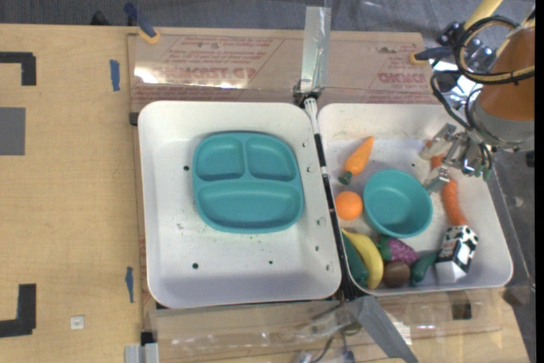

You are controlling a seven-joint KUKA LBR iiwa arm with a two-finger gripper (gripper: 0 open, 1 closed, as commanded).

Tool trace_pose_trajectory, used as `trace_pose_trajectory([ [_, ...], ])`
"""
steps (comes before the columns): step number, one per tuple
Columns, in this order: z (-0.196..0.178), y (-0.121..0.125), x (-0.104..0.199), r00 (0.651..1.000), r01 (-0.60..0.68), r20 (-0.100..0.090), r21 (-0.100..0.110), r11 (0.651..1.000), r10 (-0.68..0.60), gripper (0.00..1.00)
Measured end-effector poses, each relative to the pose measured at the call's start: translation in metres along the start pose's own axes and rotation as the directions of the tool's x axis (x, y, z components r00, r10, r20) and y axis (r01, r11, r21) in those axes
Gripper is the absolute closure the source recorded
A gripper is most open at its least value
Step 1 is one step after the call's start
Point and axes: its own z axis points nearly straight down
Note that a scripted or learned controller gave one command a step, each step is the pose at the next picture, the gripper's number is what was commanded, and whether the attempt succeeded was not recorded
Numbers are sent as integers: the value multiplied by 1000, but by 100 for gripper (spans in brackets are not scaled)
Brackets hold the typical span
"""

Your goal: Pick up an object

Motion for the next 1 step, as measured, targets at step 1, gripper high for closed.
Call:
trace_pose_trajectory([
  [1, -14, 1, -4, 1000, 1, 15, -1, 1000, -1, 100],
])
